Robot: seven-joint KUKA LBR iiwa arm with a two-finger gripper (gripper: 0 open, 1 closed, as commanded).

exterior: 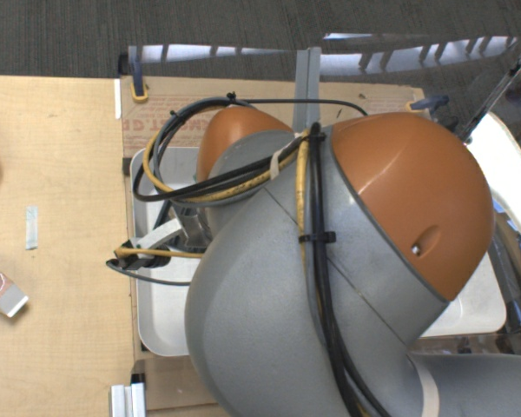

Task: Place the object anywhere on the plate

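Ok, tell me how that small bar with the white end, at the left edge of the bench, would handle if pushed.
The small bar lies flat on the wooden bench, so it would probably slide rather than roll. Its blocky shape suggests it is stiff and unlikely to tip. It looks small, so likely light, though its material is too blurred to tell.

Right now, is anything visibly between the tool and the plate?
Cannot tell. The arm covers most of the bins, hiding tool, plate and object. Cables loop over the left bin.
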